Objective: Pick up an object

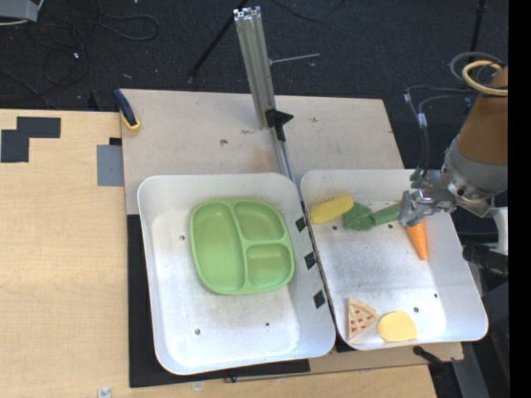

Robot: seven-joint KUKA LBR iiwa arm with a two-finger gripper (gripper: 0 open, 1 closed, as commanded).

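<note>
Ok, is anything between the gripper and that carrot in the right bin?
Nothing visible. The gripper sits at the right bin's upper right, directly above the carrot's top end. The green toy lies just to its left, beside the path rather than across it.

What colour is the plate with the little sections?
Light green. The divided plate shows in the camera view, in the left bin.

Two white bins — left bin (166, 322) and right bin (465, 305). Left: one green divided plate (242, 246). Right — five items: one yellow corn piece (331, 209), one green leafy piece (369, 217), one carrot (417, 240), one pizza slice (359, 318), one yellow round piece (397, 327).
</note>
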